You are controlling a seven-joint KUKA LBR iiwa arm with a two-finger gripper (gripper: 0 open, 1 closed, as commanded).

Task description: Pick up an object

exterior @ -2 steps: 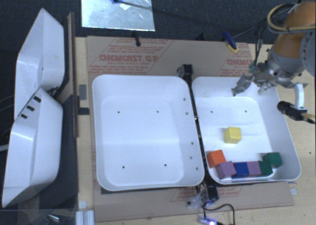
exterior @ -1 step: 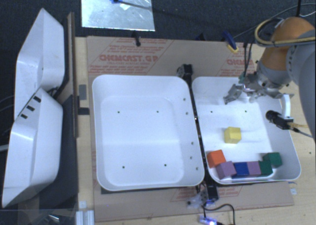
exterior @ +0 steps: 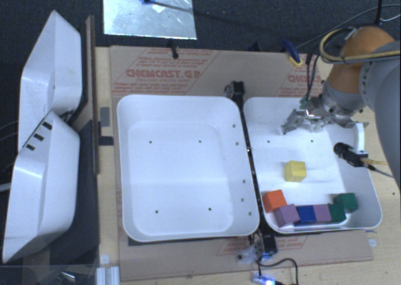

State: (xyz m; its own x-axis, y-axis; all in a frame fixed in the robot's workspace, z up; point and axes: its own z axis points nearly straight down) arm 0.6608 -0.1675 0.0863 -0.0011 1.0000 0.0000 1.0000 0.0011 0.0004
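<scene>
Gripper (exterior: 294,124) hangs over the right bin's (exterior: 269,111) upper part, the yellow cube (exterior: 295,170) sits straight below it in frame; can't tell the fingers' state.

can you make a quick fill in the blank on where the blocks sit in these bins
1. All the blocks lie in the ____ bin.
2. The block lying alone, apart from the row, is ____.
3. The orange block sits at the ____ end of the row.
4. The pincer hangs over the ____ bin.

Missing words: right; yellow; left; right
</scene>
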